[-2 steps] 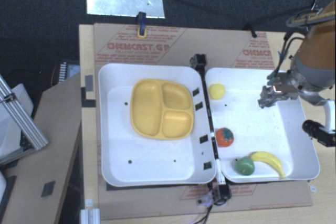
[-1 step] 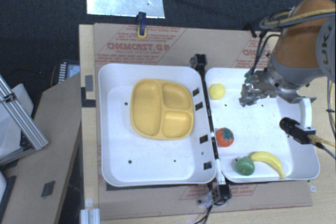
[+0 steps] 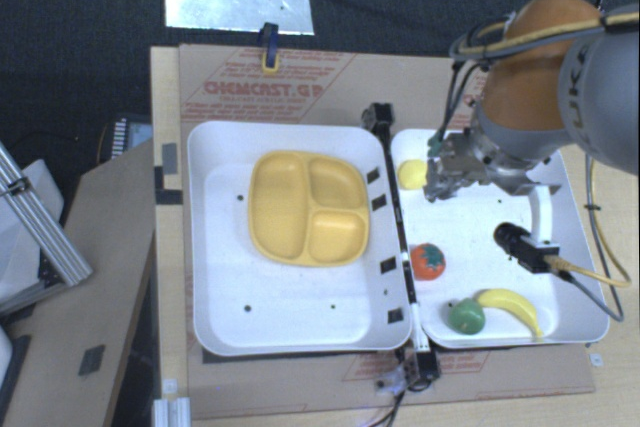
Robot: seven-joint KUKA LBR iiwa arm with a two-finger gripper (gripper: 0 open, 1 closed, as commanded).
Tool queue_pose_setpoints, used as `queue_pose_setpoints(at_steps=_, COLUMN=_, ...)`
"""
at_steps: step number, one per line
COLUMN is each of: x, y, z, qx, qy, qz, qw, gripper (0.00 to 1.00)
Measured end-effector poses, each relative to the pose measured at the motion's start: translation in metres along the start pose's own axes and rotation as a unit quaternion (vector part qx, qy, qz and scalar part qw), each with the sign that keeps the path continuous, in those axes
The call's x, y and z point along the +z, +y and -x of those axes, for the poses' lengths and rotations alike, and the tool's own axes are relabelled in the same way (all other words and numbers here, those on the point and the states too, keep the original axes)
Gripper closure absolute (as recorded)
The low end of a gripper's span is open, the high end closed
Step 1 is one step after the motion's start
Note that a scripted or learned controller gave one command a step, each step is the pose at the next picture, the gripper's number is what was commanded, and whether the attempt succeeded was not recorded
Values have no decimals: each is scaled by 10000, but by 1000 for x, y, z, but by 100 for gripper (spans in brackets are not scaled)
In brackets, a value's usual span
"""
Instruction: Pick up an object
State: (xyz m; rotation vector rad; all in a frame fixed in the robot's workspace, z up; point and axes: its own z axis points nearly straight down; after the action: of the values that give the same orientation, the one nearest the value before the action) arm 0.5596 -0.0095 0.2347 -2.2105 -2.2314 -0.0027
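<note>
Your arm (image 3: 545, 85) reaches in from the right, wrist bent downward, gripper (image 3: 437, 187) hanging low over the right bin's (image 3: 580, 315) far-left corner.

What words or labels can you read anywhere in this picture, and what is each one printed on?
"CHEMCAST GP": red print on the brown cardboard sheet under the bins, read with some doubt because it is blurred.
More red print on the same sheet along its bottom edge: too small to read.
Dark lettering on the grey arm at the right edge: cut off, unreadable.
</note>
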Motion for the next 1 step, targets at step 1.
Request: queue_pose_setpoints(at_steps=1, x=8, y=9, z=-62, qx=-6, qy=5, qz=2, qw=10000, gripper=100)
